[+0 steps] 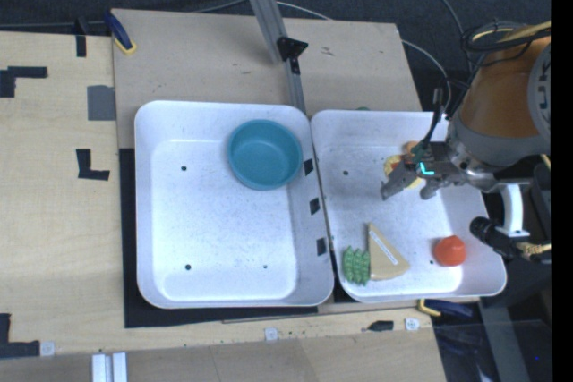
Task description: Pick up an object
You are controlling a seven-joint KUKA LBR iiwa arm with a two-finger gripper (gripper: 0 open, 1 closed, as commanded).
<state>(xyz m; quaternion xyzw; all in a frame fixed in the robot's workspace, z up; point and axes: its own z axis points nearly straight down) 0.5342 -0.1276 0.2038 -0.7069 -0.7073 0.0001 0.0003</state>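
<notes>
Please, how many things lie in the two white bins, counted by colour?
Blue: 1, bowl
Green: 1, small toy
Tan: 1, wedge
Orange-red: 1, ball
Yellow: 1, piece beside the gripper
Total: 5

2 white bins: left bin [161, 192] & right bin [358, 139], side by side; 1 blue bowl [264, 154] in the left bin; right bin holds 4 small items, 1 of each kind: 1 tan wedge [387, 253], 1 green ridged piece [356, 264] just beside it, 1 red-orange round obj [449, 250], 1 small yellow obj [394, 164] partly hidden by the arm, so kind unclear; 1 arm w/ 1 gripper [414, 183]; total 5 loose objs across both bins.
</notes>
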